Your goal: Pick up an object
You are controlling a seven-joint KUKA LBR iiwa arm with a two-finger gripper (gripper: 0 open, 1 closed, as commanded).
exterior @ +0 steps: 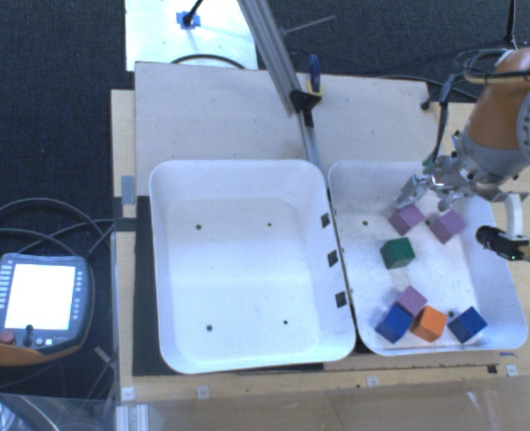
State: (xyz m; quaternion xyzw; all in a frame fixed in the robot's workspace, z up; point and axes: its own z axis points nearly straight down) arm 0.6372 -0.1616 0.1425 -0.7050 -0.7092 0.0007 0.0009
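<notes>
In the right bin (369, 183) lie several blocks. Two purple blocks (407, 217) (446, 226) sit at its far side, with a green block (397, 252) just in front of them. Along the near wall are a third purple block (412, 299), a blue block (394, 322), an orange block (429, 323) and another blue block (467, 324). My gripper (429, 194) hangs over the far part of this bin, just above and behind the two purple blocks. Its fingers (413, 189) are spread open with nothing between them.
The left bin (238, 167) stands beside the right one, their walls meeting in the middle. A slanted metal pole (274, 43) with a clamp crosses the bench behind the bins. A teach pendant (36, 308) lies on the floor at far left.
</notes>
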